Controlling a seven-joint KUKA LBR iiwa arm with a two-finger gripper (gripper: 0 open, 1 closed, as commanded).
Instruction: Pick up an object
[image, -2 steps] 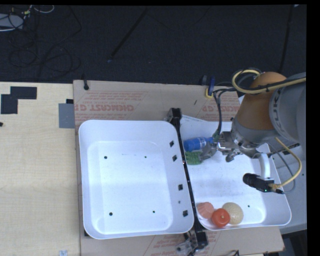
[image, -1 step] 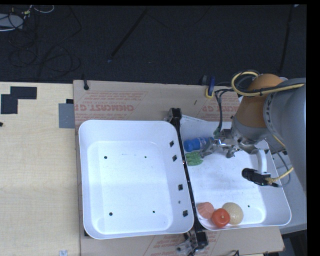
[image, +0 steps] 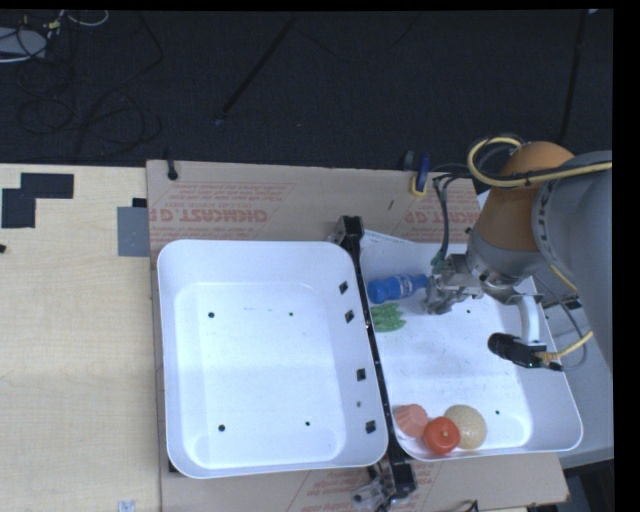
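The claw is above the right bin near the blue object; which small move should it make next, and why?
Probably a short shift toward the view's left and then down onto the blue bottle. The claw sits just beside the bottle's right end in the right bin, and nothing shows between its fingers. The green item lies close below the bottle, so the descent should be careful.

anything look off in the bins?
Nothing spilled or broken. All the items sit in the right bin: a blue bottle lying on its side beside the gripper, a green piece, and three round items bunched in the near corner.
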